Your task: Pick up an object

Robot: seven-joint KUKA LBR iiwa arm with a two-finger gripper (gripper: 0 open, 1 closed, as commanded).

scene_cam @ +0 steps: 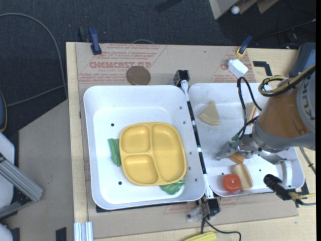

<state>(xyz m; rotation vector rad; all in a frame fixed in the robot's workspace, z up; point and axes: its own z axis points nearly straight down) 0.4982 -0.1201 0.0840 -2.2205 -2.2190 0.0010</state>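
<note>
Left bin holds a yellow tray with three compartments, lying flat near the middle; a green piece pokes out from under its left edge and another green bit from under its bottom right corner. A brown disc sits on the bench behind this bin, outside it. A divider with black clips runs between the bins. Right bin has a tan wedge near its back left, well apart from the rest. Near the front lie a red tomato-like ball and a tan bun-like piece, just beside each other, maybe touching. An orange piece sits just behind them, right at the gripper. The gripper is low in the right bin, pointing left, arm body covering most of it. How far it is open cannot be told, and nothing is clearly seen held. Judged: the pick is not done yet; no object is lifted, all rest on the bin floor. The orange piece looks like the likely target. Left to do: close on it and lift clear.
</note>
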